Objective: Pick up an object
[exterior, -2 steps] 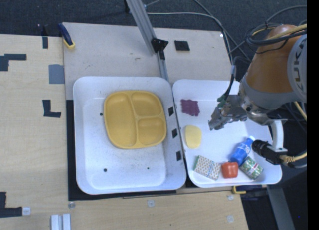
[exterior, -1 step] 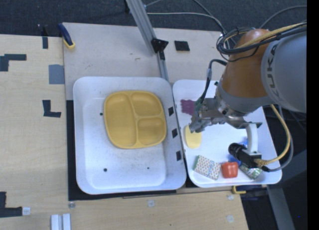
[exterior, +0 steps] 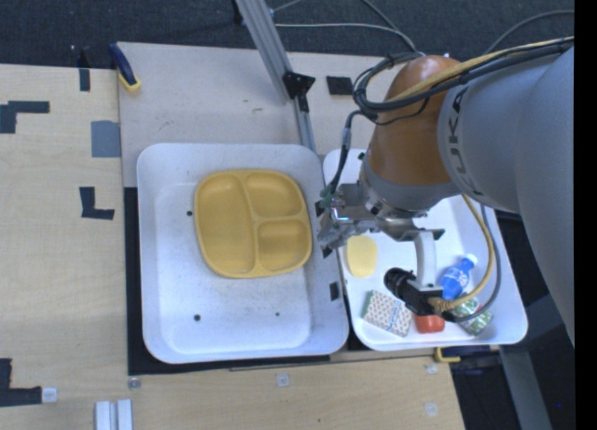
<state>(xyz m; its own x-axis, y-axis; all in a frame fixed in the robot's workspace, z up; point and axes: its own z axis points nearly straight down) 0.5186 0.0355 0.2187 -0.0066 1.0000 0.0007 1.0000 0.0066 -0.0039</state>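
Right of centre, your gripper (exterior: 332,218) hovers near the yellow disc (exterior: 361,255); you cannot tell its grip; pickup not yet done.

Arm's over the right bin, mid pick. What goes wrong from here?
1. The gripper hangs at the wall between the left white bin and right white bin, beside the pale yellow oval piece, not over it; it may hit the rim or grab nothing.
2. The green-and-white patterned block, small red piece and small blue bottle crowd the right bin's near corner; a grab there could nudge neighbours.
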